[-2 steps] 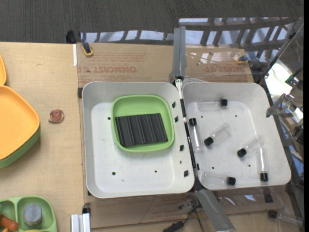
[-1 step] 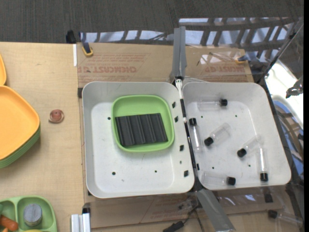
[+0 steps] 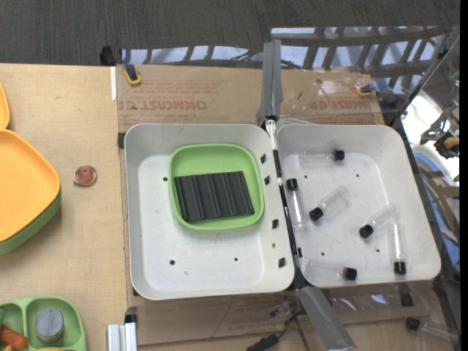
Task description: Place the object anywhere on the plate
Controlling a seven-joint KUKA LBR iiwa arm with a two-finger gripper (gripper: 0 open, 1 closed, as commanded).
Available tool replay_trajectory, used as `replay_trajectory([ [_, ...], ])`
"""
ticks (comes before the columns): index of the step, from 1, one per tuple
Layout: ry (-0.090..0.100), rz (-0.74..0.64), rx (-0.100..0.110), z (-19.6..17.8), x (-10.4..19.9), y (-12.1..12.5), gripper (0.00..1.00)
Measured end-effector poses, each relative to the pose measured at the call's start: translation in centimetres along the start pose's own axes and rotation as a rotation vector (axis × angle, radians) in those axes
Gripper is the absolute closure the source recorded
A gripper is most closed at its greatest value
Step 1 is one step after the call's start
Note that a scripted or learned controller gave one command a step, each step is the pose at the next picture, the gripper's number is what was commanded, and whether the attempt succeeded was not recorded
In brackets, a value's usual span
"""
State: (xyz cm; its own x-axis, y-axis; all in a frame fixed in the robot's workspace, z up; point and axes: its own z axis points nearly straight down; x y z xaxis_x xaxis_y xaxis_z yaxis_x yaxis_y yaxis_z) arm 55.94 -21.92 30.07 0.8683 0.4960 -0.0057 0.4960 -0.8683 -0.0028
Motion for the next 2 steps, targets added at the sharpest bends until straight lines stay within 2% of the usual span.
replay_trajectory([
  [1, 0.001, 0.188, -0.001, -10.7, 3.4, 2.3, 0.00],
  [2, 0.000, 0.261, 0.001, -4.2, 7.0, 3.8, 0.00],
])
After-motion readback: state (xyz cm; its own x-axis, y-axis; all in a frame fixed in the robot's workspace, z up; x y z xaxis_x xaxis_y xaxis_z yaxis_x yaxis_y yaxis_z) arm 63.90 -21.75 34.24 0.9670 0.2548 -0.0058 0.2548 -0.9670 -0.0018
